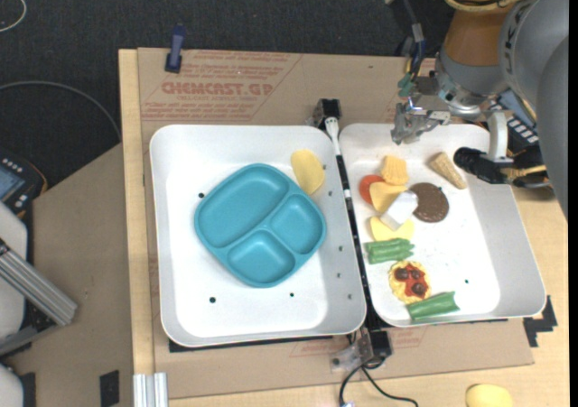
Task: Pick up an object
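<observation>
My gripper [408, 130] hangs over the far left corner of the right bin [515, 243], just above the toy food, and I see nothing held in it. Closest below it lies an orange cheese wedge [394, 170]. A red tomato piece [370, 187], a white chunk [403, 208], a brown cookie [431, 203] and a tan bread piece [447, 170] lie nearby. Nearer the front are a green bean [388, 250], a small pizza [410, 279] and a green pod [433, 306].
The left bin [176, 216] holds a blue divided plate [260, 225] and a yellow fruit [308, 170] by its far right corner. A ridge where the bins meet [348, 216] runs between them. The grey arm [533, 26] and a black part [483, 165] overhang the right bin's far edge.
</observation>
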Controlling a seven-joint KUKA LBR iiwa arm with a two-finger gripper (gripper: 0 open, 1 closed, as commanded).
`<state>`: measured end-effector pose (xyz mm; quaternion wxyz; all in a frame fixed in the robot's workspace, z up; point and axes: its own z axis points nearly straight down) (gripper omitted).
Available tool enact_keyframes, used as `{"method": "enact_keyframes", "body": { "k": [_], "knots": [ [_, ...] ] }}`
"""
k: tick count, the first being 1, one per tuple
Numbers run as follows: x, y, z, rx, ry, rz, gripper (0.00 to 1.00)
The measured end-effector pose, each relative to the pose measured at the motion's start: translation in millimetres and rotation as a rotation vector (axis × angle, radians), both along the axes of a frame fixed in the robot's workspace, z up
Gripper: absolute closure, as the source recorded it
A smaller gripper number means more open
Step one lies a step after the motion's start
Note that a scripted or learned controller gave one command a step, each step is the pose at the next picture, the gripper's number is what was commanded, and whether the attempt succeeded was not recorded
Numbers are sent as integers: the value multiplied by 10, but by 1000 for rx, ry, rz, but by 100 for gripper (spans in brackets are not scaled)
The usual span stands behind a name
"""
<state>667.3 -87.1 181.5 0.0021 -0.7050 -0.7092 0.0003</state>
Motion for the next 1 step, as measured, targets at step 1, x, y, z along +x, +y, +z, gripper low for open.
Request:
{"method": "enact_keyframes", "body": {
  "k": [1],
  "knots": [
    [-15,-668,-245,-4,-1,-10,100]
  ]
}}
